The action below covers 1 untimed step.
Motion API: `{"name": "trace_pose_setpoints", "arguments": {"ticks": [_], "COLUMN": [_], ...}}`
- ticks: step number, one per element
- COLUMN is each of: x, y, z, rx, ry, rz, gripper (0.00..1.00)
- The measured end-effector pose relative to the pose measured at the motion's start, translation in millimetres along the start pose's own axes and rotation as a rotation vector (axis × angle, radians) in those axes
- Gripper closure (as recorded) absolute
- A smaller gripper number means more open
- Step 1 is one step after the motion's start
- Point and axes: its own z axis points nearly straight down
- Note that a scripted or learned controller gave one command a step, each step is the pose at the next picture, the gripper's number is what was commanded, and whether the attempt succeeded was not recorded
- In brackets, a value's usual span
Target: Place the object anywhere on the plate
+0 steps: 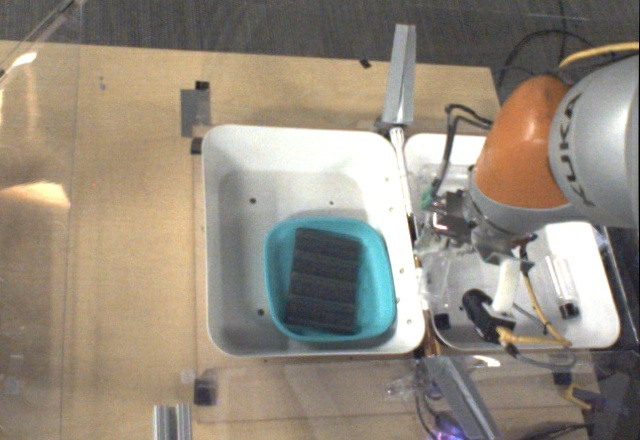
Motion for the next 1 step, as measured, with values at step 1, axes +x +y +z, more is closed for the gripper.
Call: {"name": "trace_pose_setpoints", "arguments": {"ticks": [1], "x": [74.8], "y": [9.0], "z": [-0.4], "rx": [-0.002], "ry": [0.001], "rz": [-0.094], "gripper": [1.00]}}
